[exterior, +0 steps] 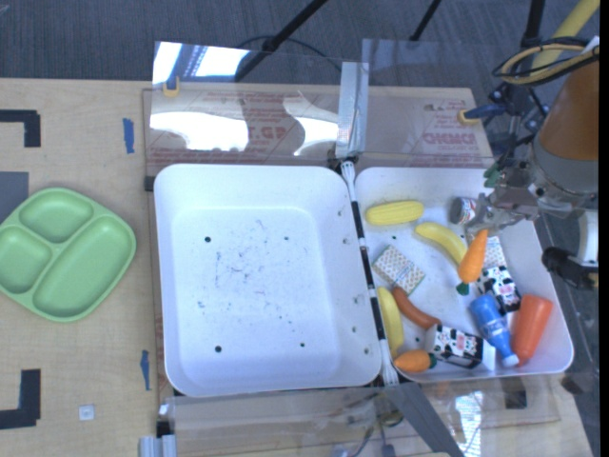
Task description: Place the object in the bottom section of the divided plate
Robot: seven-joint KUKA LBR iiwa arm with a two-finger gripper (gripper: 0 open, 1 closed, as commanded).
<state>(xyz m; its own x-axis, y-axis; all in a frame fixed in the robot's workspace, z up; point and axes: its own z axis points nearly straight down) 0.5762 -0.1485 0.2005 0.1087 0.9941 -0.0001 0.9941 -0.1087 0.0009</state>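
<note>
Camera view cuts off most of the arm at right; its end effector [493,208] sits over the right bin [557,284], finger state unreadable, near a carrot [473,256]. Green divided plate [63,252] lies on the counter [76,369], far left.

a green divided plate [63,252] sits at the bench's left edge. two white bins lie side by side: the left bin [257,274] bare, the right bin [557,336] crowded with toy food. the gripper [495,209] hangs over the right bin's far right corner, beside an orange carrot [473,257].
</note>
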